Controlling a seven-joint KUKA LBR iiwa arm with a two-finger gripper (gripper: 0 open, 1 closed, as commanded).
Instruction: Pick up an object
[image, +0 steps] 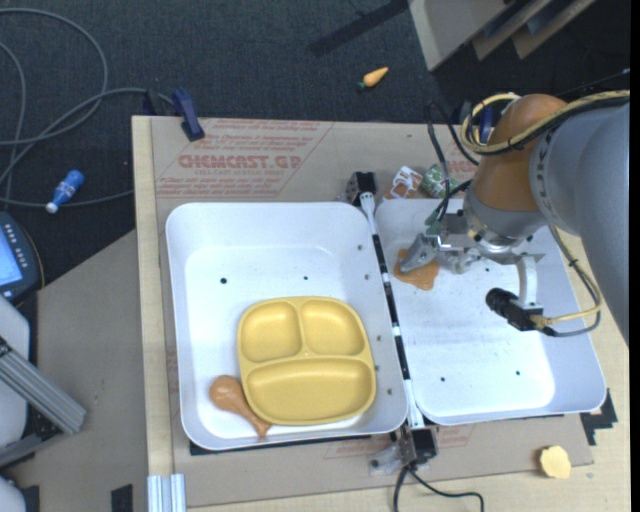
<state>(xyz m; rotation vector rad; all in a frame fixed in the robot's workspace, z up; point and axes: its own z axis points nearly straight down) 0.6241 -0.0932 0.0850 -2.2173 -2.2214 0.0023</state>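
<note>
A smooth yellow plastic plate (304, 360) with three compartments and rounded corners is seen lying flat in the left shallow white bin (200, 250). A tan, drumstick-shaped toy (234, 398) lies beside the plate's lower left corner, partly tucked under its rim. In the right shallow white bin (480, 380), near its upper left corner and close to the divider between the bins, a flat orange-brown irregular piece (417, 270) rests on the floor. The metal two-finger gripper (437, 252) is lowered just beside and above this piece; whether the fingers are apart or together cannot be told, and the piece is not seen between them. The grey arm with its glossy orange band (515, 160) enters from the right, with yellow and black cables looped about it. Both bins sit on a bench (150, 300) covered in brown printed cardboard. A crumpled wrapper (418, 181) lies on the cardboard behind the right bin, and a small yellow lump (554, 461) at the lower right. Dark carpet with grey cables, a blue bottle-like object (67, 188) and a small orange item (374, 76) surrounds the bench.
</note>
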